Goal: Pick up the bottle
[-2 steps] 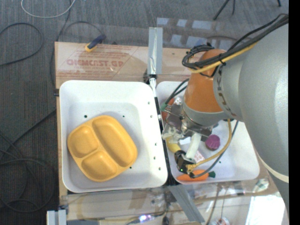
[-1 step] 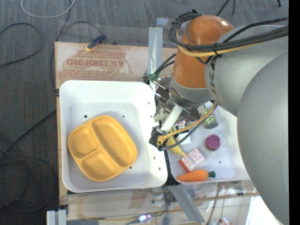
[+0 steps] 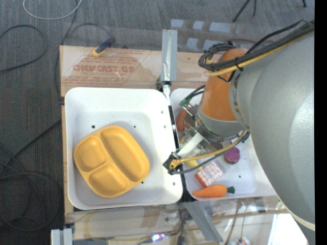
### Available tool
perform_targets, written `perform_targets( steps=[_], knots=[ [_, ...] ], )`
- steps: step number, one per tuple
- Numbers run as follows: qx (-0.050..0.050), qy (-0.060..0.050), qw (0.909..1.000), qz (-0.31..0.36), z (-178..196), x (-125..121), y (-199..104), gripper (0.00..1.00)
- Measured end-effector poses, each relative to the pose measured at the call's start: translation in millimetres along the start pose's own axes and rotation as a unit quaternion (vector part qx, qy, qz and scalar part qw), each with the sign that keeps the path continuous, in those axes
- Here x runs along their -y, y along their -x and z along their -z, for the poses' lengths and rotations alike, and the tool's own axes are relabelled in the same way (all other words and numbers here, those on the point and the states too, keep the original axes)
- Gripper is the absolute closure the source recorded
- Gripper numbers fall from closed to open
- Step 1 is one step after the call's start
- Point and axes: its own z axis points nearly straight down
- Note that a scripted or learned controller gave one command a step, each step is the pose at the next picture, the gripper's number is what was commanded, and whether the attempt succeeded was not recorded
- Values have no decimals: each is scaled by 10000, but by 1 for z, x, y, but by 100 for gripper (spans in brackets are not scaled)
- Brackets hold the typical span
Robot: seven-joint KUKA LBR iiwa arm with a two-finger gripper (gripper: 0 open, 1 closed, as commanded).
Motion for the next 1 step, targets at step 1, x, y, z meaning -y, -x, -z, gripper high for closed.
perform_targets(
  steps=[1],
  knots=[
    [-2,-5,9967,-811,-21,-46,40,100]
  ],
)
